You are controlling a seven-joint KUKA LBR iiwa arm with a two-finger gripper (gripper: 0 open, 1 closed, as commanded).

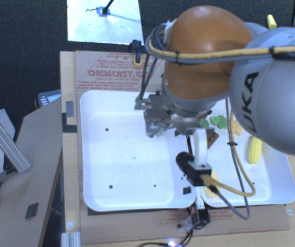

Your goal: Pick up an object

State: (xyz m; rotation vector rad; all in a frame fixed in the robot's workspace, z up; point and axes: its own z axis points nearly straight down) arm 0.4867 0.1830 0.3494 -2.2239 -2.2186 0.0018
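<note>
Over in the right bin [283, 187]: yellow cob [254, 149], green piece [218, 121], brown scrap [212, 138], all lying loose. Beside them, gripper [156, 126] low above left bin [116, 158], clenched or released impossible to tell. No lift yet; whole pick left to do.

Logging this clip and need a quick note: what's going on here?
The grey KUKA arm reaches in from the right and hangs low over two white bins. Its hand is above the right part of the left bin, near the divide. No pick can be confirmed from this view. In the right bin lie a yellow object, a green one and a small brown piece, partly hidden by the arm.
</note>
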